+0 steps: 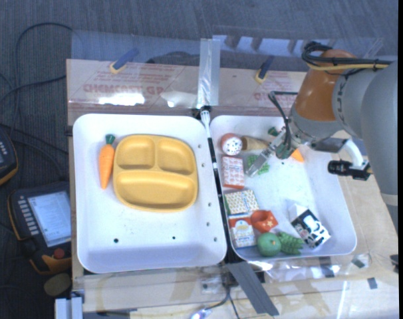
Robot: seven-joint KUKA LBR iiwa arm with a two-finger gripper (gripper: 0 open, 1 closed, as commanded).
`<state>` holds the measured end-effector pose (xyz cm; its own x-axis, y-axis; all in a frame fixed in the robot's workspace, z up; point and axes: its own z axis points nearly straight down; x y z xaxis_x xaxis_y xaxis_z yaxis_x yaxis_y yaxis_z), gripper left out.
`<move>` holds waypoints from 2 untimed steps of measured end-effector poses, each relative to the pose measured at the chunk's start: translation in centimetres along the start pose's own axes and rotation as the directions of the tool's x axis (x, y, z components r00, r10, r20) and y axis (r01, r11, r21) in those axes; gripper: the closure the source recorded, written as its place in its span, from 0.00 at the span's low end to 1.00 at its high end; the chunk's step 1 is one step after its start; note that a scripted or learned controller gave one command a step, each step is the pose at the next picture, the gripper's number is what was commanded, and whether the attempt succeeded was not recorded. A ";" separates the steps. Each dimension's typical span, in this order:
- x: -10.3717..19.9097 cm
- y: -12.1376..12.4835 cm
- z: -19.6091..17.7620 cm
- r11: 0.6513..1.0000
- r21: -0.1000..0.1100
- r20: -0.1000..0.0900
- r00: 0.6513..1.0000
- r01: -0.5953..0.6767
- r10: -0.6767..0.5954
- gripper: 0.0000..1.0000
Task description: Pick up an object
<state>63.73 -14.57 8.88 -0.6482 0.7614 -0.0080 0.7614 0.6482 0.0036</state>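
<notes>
My gripper (261, 163) reaches down into the upper left part of the right bin (334, 198). Its tip is over a small green item (253, 159) lying beside a red and white packet (233, 171). A round white and red toy (231, 145) and a tan roll (255, 142) lie just behind it. A small orange piece (297, 155) shows to the right of the wrist. Whether the tip touches the green item is not clear.
Down the right bin's left side lie two small printed boxes (241, 201), a red pepper (263, 219), a green apple (269, 244) and a black and white carton (308, 226). The left bin (88, 231) holds a yellow divided plate (155, 171) and a carrot (106, 163).
</notes>
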 end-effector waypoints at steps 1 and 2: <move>1.7 1.9 -0.1 1.000 0.008 0.009 1.000 0.011 -0.011 0.00; 1.8 2.2 -1.2 1.000 0.003 0.010 1.000 0.012 -0.012 1.00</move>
<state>64.25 -11.73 10.04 -0.6573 0.7534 -0.0178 0.7535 0.6575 0.0002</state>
